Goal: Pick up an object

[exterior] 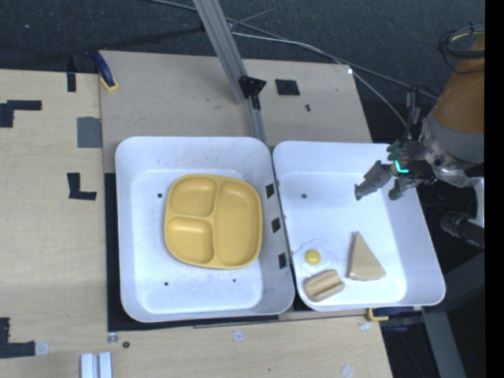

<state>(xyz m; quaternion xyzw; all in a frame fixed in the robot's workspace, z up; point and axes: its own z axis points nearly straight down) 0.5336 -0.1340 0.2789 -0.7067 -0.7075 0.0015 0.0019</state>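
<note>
At the near end of the right bin [409, 286] lie 3 candidates — a tan bread roll [323, 284], a fried egg [313, 256] just behind it, and a beige wedge [365, 259] to their right. The roll's long axis runs roughly left-right, slightly tilted; the wedge points its tip away from the camera, toward the gripper. Farther back, the gripper [383, 182] hangs over the bin's far right part, its 2 fingers spread apart with nothing between them. The wedge is the nearest thing to it — lying toward the camera and slightly left. The left bin [134, 211] holds a yellow divided plate [213, 220].
</note>
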